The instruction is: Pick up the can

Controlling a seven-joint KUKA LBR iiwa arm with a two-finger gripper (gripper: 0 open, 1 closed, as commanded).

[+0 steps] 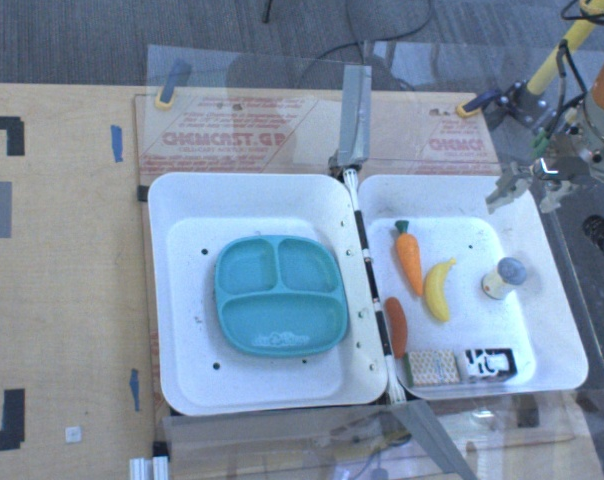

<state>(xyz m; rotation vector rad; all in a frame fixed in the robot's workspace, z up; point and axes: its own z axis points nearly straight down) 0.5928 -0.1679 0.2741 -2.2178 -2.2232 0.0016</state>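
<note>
The can is small, with a cream body and a grey-blue end, and lies in the right part of the right bin. My gripper hangs over the bin's far right corner, well behind the can and apart from it. Its two fingers stand spread, open, with nothing between them.
In the right bin a carrot and a banana lie left of the can. A brown sausage, a tan block and a black-and-white packet lie along the front. The left bin holds a teal divided plate.
</note>
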